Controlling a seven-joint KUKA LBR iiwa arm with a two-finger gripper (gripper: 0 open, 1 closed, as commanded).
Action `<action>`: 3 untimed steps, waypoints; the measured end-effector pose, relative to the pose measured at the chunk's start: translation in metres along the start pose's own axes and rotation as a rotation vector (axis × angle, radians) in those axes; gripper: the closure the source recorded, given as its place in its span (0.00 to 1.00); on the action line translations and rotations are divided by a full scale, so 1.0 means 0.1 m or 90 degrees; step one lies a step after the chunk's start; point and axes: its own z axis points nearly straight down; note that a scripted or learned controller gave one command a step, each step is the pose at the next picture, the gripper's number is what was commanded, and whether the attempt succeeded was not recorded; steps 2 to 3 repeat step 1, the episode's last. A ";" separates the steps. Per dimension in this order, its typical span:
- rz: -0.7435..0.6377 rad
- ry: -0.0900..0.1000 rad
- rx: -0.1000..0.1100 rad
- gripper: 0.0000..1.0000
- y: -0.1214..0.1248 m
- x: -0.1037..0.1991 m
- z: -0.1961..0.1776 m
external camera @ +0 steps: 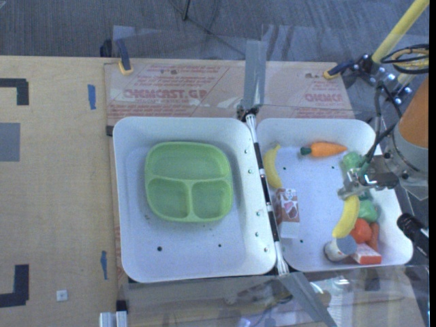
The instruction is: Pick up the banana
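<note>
Two yellow bananas lie in the right bin [300, 251]. One banana [272, 166] rests against the bin's left wall. The other banana [346, 216] lies slanted at the right side among other toy food. My gripper [352, 189] hangs right over that banana's upper tip, at the end of the grey arm with the orange band [417, 120] coming in from the right. Whether it touches or grips the banana is unclear from this angle.
An orange carrot [325, 150], green vegetables [353, 161], a red tomato [362, 231], a red box [368, 255], a mushroom [334, 251] and a small carton [289, 206] share the right bin. A green divided plate [189, 181] sits in the left bin [129, 251].
</note>
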 end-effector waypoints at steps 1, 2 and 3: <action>-0.010 0.001 0.001 1.00 -0.02 -0.16 0.29; -0.010 0.001 0.001 1.00 -0.02 -0.16 0.29; -0.010 0.001 0.001 1.00 -0.02 -0.16 0.29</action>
